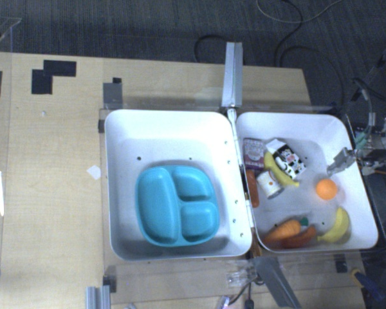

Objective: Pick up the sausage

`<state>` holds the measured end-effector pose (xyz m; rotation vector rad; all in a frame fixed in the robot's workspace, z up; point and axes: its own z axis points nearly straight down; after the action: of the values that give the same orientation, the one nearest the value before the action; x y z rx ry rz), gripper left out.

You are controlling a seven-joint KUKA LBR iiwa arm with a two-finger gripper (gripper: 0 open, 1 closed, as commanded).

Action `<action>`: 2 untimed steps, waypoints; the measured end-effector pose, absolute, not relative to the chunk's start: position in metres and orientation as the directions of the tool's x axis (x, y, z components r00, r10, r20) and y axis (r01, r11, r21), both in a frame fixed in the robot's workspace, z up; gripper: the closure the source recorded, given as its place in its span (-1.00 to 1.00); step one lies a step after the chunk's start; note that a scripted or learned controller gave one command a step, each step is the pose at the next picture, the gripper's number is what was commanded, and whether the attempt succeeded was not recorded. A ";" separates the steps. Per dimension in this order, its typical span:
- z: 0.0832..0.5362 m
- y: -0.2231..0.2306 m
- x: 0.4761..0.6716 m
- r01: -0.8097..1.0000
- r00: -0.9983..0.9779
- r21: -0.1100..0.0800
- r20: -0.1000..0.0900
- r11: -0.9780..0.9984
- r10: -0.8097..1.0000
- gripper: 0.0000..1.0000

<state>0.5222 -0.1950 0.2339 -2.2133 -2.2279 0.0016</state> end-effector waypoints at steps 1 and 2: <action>0.087 -0.139 0.550 1.000 -0.010 0.009 -0.001 0.010 1.000 -1.00; 0.088 -0.093 0.572 0.968 0.251 0.010 0.002 -0.251 0.968 -1.00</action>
<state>0.5723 -0.0925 0.0875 -2.4900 -1.9261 -0.0118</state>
